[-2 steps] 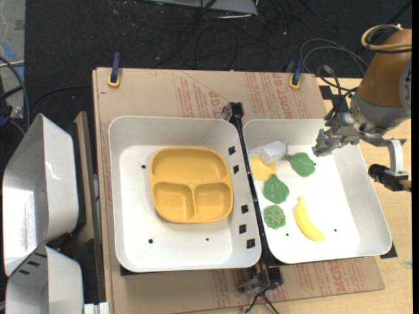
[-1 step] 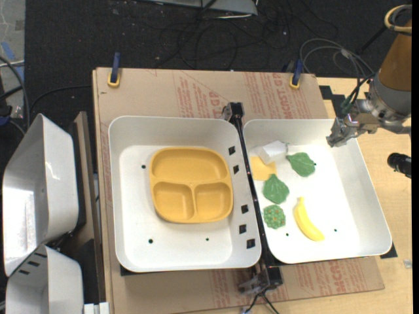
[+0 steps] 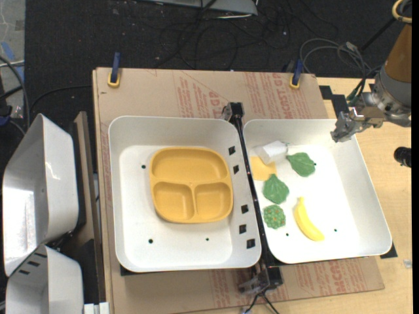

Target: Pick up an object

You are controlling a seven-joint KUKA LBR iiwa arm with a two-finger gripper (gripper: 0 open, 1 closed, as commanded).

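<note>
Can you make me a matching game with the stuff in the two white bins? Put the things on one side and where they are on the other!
Things:
1. yellow tray
2. banana
3. white block
4. tool

Places:
A. over the far right corner of the right bin
B. near the front of the right bin, right of the green pieces
C. alone in the left bin
D. at the back of the right bin, beside the divider

Pairs: 1-C, 2-B, 3-D, 4-A
</note>
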